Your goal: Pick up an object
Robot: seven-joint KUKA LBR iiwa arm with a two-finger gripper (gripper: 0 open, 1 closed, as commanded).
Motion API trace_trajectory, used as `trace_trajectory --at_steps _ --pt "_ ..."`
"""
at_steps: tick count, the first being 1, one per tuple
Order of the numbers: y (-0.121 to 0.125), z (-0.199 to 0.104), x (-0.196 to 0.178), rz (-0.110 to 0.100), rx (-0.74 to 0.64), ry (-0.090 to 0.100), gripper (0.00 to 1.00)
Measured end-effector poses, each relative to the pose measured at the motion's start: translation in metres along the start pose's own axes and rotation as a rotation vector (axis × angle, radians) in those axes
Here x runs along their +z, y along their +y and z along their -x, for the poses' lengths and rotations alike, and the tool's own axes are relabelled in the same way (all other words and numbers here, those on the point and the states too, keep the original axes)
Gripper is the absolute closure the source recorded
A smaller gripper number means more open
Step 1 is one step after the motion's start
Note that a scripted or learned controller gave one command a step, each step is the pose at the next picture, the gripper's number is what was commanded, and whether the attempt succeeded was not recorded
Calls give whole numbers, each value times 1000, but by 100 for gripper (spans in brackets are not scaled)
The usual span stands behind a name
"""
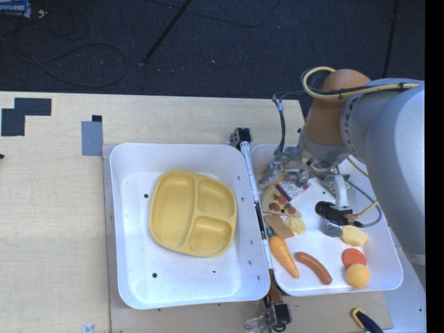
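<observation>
Camera view gives me the whole bench from above. The left bin (125, 255) holds a yellow divided plate (192, 212), lying flat near its middle. The right bin (388, 272) carries the loose pieces: a carrot (283, 255) close to the divider, a sausage (313, 267) just beside it, a red-orange tomato (354, 257) touching a yellow ball-shaped fruit (358, 275) near the front right corner, and a pale yellow chunk (354, 236) above them. A flat brownish piece (282, 224) and a small patterned item (282, 201) lie toward the back of that bin.

The gripper (300, 177) is low over the back part of the right bin, beside the patterned item. I cannot tell how it is set, and I see nothing held.
</observation>
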State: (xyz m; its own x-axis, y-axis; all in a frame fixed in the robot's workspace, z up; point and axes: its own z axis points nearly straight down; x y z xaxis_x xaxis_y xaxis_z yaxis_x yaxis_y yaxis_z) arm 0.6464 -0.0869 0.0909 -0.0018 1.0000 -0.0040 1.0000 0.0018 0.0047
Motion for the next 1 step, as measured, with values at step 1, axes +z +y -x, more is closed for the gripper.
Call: trace_trajectory --at_steps 1 --pt "0 -1 0 0 0 -1 0"
